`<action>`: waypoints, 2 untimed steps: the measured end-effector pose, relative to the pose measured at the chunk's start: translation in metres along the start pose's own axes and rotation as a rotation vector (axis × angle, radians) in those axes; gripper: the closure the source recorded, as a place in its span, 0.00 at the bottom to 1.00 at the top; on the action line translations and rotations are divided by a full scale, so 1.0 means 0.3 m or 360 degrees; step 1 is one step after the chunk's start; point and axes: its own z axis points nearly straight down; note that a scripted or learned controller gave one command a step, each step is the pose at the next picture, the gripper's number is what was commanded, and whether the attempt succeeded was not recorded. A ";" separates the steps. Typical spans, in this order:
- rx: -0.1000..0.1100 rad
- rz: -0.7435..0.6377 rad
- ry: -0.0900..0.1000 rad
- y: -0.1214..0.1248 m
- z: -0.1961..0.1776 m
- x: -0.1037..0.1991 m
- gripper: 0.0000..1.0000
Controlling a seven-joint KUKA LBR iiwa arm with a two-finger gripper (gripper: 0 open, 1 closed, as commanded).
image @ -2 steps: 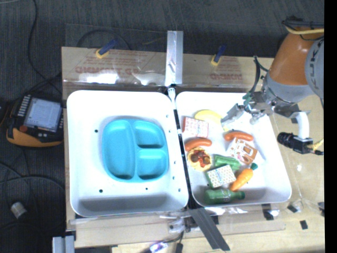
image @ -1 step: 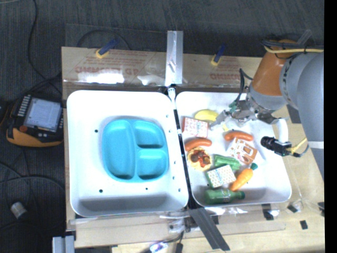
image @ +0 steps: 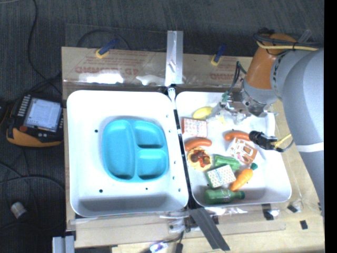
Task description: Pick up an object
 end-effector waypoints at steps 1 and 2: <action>0.0005 0.0199 0.0004 0.009 -0.185 -0.012 0.00; -0.0047 0.0207 0.0000 0.018 -0.046 0.031 0.00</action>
